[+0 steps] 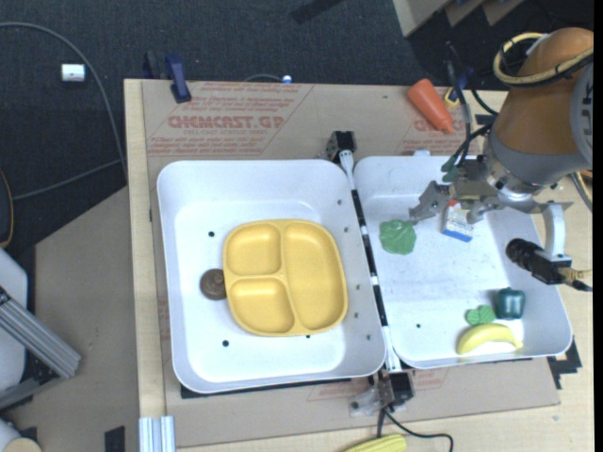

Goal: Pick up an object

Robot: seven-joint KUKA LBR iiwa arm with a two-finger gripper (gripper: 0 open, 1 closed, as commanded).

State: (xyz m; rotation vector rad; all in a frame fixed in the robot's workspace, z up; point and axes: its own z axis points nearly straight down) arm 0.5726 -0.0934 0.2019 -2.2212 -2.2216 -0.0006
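Observation:
My gripper hangs over the far part of the right bin, its grey fingers spread apart. Just below them, between the tips, lies a small white box with a blue edge; the fingers are not closed on it. To its left rests a green broccoli-like piece. At the bin's near right corner lie a yellow banana, a dark green pepper and a small green piece.
The left bin holds a yellow divided plate with a small brown round thing at its left side. An orange carrot-like object lies on the bench behind the right bin. A blue clamp sits at the bench's far left.

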